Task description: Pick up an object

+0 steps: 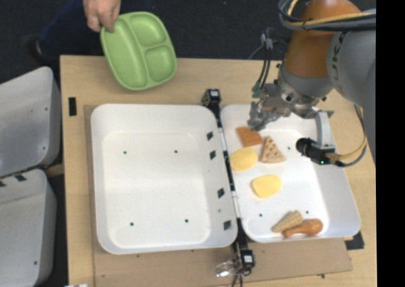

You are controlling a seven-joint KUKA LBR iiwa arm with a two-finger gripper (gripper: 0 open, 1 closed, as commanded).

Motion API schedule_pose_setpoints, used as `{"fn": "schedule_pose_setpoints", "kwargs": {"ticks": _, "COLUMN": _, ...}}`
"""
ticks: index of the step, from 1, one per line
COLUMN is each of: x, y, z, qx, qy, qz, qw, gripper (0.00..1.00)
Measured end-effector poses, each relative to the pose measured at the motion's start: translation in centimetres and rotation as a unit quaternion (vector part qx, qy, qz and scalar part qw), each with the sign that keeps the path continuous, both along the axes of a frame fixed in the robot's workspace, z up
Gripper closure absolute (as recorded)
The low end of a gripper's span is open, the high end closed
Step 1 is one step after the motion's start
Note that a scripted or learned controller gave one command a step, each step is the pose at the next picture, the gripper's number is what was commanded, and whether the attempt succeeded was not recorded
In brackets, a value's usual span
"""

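Wooden bench [76, 77] carried two shallow white bins side by side, and nearest the camera in the right bin [338, 207] lay a tan wedge [286, 221] touching an orange sausage-like piece [305, 228], then two yellow rounds [266, 186] [243, 159] and a pizza-like triangle [272, 151]. Farther back the gripper [259, 118] hung just over an orange-brown block [249, 136], its grasp impossible to judge. Beyond the left bin [158, 178], a person's hand [101, 7] held a green divided plate [139, 50].
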State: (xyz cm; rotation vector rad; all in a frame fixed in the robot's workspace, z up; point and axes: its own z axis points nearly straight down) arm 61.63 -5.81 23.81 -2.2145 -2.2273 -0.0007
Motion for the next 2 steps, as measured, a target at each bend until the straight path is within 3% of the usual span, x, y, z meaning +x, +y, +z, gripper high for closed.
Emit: {"fn": "schedule_pose_setpoints", "kwargs": {"ticks": 2, "x": 0.1, "y": 10.5, "z": 0.0, "qx": 0.0000, "qy": 0.000, "qz": 0.000, "qw": 1.0000, "gripper": 1.00}}
